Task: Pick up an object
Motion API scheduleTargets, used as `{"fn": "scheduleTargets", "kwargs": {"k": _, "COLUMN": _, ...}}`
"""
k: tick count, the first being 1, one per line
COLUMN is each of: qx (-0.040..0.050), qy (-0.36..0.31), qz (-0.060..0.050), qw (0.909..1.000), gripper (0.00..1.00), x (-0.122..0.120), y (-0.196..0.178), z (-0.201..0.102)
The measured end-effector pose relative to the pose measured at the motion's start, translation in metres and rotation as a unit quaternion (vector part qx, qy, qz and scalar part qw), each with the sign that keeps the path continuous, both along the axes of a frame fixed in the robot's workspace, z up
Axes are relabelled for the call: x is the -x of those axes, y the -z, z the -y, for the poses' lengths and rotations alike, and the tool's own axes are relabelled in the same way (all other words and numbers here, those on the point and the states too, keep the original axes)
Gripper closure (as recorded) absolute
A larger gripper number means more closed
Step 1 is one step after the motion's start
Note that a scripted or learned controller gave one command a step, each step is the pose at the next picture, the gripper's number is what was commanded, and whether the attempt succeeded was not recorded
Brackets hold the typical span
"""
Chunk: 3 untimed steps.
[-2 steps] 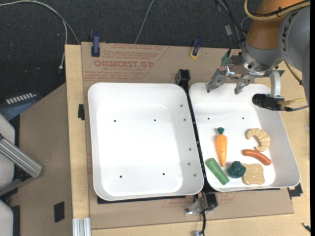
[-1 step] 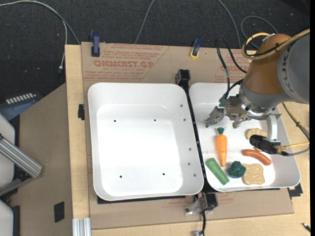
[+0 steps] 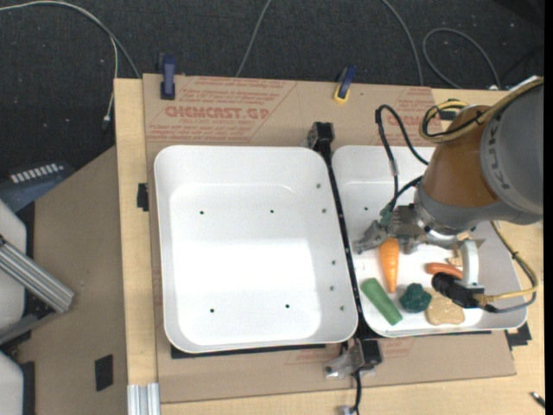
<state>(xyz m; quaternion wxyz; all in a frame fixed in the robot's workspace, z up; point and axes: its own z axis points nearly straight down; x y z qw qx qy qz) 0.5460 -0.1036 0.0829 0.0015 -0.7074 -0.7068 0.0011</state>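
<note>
Right now your arm (image 3: 484, 167) reaches in from the right and hangs low over the right bin (image 3: 363, 175), with its orange band above the wrist and the gripper (image 3: 393, 232) down near the bin floor. You cannot tell from this angle whether the jaws are apart or together, since the wrist hides most of them, and nothing can be made out between them. Just below the gripper lies an orange carrot (image 3: 390, 262), pointing toward the near edge and close to the tool, though contact cannot be judged. Beside it at the near rim sit a green block (image 3: 381, 302), a dark green lump (image 3: 416, 298) and a tan piece (image 3: 446, 312), with a small red-orange piece (image 3: 443, 269) near the wrist. You also have the left bin (image 3: 251, 249) alongside, touching the right one.
</note>
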Motion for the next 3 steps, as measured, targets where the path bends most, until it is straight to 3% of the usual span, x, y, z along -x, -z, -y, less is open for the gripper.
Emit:
{"fn": "scheduleTargets", "kwargs": {"k": 1, "qx": 0.0002, "qy": -0.034, "qz": 0.002, "qw": 0.9994, "gripper": 0.0, "x": 0.017, "y": -0.002, "z": 0.021}}
{"fn": "scheduleTargets", "kwargs": {"k": 3, "qx": 0.0, "qy": -0.001, "qz": 0.002, "qw": 1.0, "gripper": 0.0, "x": 0.008, "y": -0.002, "z": 0.002}}
